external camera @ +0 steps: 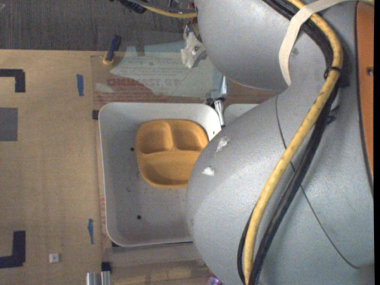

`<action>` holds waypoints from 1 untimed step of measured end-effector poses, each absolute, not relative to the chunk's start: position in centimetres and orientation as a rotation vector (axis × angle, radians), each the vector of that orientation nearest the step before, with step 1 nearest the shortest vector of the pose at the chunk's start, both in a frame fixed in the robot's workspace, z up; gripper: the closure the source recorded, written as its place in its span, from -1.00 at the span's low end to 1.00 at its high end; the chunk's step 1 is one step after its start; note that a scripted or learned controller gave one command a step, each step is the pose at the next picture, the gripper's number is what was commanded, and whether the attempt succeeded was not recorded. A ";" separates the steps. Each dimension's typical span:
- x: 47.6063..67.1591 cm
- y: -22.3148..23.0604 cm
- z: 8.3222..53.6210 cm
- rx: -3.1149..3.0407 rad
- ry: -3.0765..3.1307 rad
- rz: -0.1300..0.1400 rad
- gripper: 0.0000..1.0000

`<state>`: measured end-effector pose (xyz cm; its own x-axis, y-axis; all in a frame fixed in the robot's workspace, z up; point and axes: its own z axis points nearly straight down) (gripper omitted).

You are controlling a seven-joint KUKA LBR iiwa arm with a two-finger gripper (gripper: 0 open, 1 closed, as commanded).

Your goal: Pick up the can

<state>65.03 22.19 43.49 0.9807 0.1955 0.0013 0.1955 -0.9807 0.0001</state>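
The grey arm (pixel 285 141) bulks across the right half of the camera view and covers most of the right bin (pixel 237 110). A yellow-orange divided plate (pixel 169 153) lies in the left white bin (pixel 113 177), near its upper middle. The arm's body hides part of the plate's right edge.
Tan bench surface (pixel 47 159) with black and blue tape marks lies left of the bins. A clear plastic sheet (pixel 160 73) lies behind the left bin. Yellow cables (pixel 297 147) run along the arm. Small dark specks dot the left bin floor.
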 end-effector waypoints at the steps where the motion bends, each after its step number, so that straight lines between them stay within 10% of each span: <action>1: 65.9 22.5 43.5 -3.125 -0.317 -0.002 1.00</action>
